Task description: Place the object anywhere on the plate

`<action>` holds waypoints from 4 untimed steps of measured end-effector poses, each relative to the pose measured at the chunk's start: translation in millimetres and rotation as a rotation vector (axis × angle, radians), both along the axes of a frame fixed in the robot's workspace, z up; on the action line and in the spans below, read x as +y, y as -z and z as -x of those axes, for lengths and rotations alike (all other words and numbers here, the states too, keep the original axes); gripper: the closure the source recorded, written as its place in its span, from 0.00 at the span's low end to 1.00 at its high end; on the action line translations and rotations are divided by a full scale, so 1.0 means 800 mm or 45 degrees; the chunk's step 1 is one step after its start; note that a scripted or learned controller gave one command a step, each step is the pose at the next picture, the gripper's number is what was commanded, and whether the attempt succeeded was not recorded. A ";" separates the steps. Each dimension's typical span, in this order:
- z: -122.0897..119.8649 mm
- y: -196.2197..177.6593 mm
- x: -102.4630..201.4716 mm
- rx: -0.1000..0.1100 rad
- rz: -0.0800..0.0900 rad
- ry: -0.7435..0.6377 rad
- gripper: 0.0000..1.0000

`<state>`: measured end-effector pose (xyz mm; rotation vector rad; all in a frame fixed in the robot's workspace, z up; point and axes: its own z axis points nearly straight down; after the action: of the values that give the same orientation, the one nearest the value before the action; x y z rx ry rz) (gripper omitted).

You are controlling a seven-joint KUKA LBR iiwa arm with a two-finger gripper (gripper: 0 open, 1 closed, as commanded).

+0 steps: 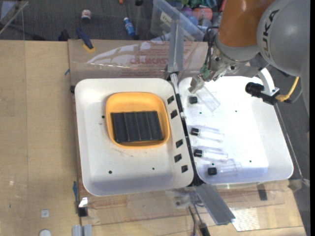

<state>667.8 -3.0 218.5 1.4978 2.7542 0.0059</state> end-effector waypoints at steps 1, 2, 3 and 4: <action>0.000 0.000 0.000 0.000 0.000 0.000 0.00; 0.000 -0.027 -0.053 -0.001 0.002 -0.064 0.00; -0.002 -0.042 -0.054 -0.011 0.001 -0.061 1.00; 0.000 -0.054 -0.052 -0.003 0.004 -0.276 1.00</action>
<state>668.2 -44.5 261.7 1.1905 2.8974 0.0045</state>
